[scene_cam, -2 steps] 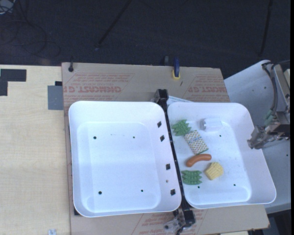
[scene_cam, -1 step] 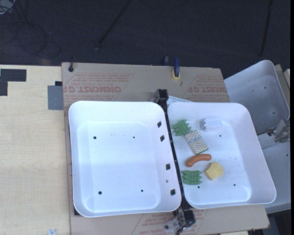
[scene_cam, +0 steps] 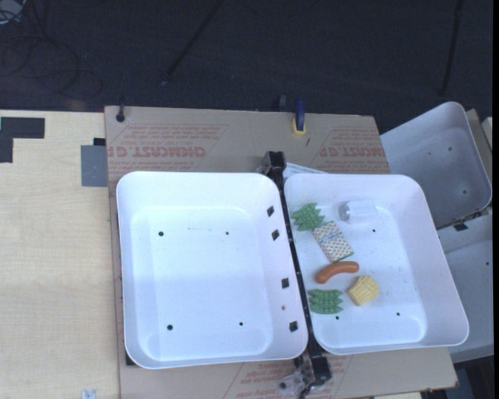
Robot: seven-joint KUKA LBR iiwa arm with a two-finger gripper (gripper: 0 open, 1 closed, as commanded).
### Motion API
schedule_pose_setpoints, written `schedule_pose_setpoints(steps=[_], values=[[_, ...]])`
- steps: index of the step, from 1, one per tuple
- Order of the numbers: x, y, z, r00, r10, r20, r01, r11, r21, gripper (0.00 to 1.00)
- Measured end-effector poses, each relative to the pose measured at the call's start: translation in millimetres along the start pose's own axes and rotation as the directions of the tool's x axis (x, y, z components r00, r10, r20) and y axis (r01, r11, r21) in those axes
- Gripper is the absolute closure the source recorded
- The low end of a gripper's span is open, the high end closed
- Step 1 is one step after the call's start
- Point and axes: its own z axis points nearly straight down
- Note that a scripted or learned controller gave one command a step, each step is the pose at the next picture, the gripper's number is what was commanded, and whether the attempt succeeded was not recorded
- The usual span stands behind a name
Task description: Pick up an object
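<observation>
Toy foods lie in the right bin: sausage, corn, leafy greens. Pincer's state cannot be told. Picking appears not yet begun; next move likely calls for reaching in over one item.

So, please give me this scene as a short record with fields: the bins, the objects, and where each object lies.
left bin: white, shallow
right bin: white, shallow, holds all items
leafy green toy: far left part of the right bin
clear small cup: far part, lying on its side
patterned packet: middle
orange sausage: below the packet
yellow corn piece: near part
green pea pod: near left, beside the corn
</observation>
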Motion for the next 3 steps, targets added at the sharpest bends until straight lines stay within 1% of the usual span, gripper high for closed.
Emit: schedule_pose_setpoints(steps=[1,2,3], values=[[-1,0,-47,1.0,0.001,-0.001,-0.001,1.0,0.0,1.0],[-1,14,-84,1.0,0.0,-0.001,0.0,1.0,0.001,1.0],[55,-2,34,1.0,-0.002,-0.009,0.002,1.0,0.019,1.0]])
